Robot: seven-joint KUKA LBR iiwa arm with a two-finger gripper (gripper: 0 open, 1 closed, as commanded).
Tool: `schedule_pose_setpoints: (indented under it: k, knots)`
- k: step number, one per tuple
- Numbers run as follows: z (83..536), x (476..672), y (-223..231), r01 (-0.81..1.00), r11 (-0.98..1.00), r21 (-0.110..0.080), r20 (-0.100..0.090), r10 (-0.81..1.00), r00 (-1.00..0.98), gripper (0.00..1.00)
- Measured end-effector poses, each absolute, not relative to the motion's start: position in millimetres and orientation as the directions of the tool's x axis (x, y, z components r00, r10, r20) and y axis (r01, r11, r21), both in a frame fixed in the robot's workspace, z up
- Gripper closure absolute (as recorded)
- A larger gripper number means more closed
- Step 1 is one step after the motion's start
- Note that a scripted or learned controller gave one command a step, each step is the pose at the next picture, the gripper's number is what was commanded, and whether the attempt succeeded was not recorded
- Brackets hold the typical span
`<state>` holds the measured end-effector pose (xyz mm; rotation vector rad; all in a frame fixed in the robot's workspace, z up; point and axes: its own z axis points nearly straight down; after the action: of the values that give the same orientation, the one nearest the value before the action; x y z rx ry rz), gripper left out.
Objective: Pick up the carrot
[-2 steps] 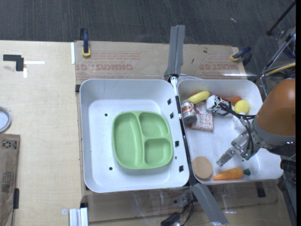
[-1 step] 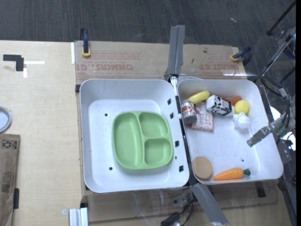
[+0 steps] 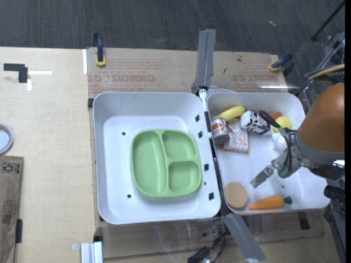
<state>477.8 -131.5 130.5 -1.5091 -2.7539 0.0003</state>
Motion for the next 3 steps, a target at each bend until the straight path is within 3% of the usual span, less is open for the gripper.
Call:
schedule_pose_setpoints:
  k: [1, 2, 3]
  knots:
    - [260, 478.9, -189, 0.750, 0.661, 0.001, -0.003, 0.750, -0.661, 0.00]
    - [108, 477.7, -128, 0.521, 0.854, 0.001, 0.001, 0.521, -0.854, 0.00]
    - [192, 589.5, -198, 0.671, 0.741, 0.002, -0.004, 0.671, -0.741, 0.00]
